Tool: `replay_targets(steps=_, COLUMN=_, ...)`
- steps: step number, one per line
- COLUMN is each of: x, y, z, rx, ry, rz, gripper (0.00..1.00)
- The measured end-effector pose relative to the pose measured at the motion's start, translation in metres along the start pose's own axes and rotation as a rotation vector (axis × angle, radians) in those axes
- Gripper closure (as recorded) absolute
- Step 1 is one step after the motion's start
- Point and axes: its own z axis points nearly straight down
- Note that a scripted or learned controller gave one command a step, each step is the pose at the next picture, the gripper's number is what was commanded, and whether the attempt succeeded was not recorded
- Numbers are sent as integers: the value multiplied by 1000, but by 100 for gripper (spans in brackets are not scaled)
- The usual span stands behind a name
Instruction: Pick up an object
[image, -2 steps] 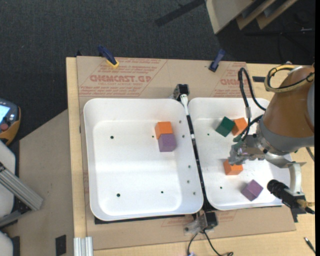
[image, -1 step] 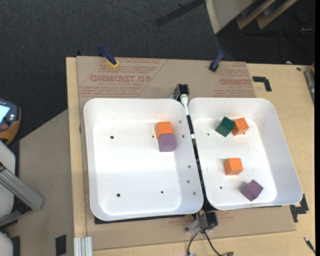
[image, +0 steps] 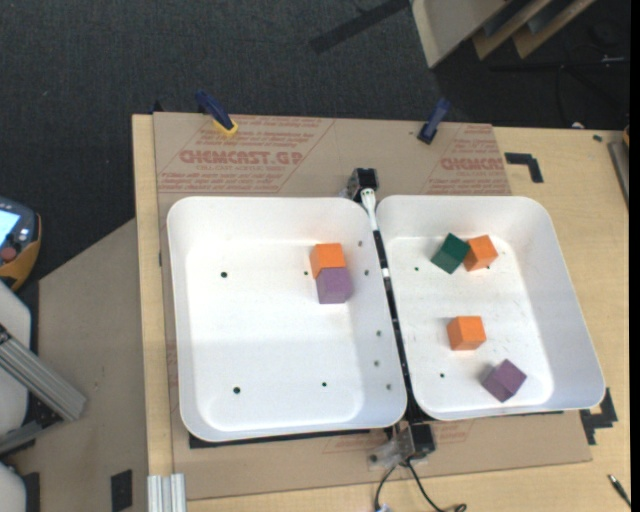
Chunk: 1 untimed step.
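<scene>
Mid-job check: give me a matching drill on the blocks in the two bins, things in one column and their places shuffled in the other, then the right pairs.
Things:
1. green block
2. purple block in the left bin
3. purple block in the right bin
4. lone orange block in the right bin

Places:
A. near the right bin's front corner, apart from the rest
B. touching an orange block, right bin's back
C. middle of the right bin, touching nothing
D. just below an orange block, by the divider

Pairs: 1-B, 2-D, 3-A, 4-C
</scene>
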Motion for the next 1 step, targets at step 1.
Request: replay_targets(steps=1, x=2, y=34, z=135, rx=16, ry=8, rz=-9, gripper=100)
